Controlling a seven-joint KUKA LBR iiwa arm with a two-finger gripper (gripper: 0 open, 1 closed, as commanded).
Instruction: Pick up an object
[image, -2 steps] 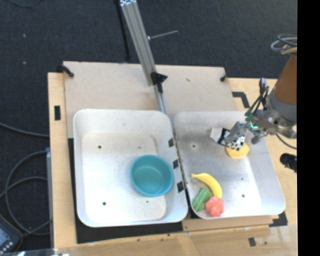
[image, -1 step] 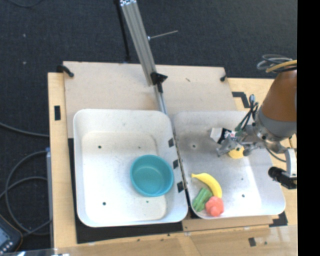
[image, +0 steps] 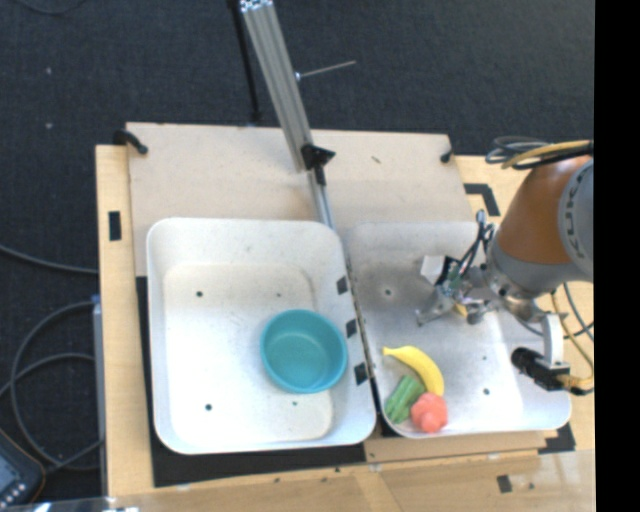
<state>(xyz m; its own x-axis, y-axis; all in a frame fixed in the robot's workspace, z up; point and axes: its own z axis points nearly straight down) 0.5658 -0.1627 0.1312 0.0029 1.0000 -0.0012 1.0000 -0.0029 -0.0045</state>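
The gripper (image: 452, 300) hung low over the right bin (image: 400, 260), holding nothing, presumably lining up for the banana (image: 418, 364) lying nearby.

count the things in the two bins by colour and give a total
blue: 1, the bowl in the left bin
yellow: 1, the banana in the right bin
green: 1, the green vegetable beside it
red: 1, the red fruit at the bin's near edge
total: 4
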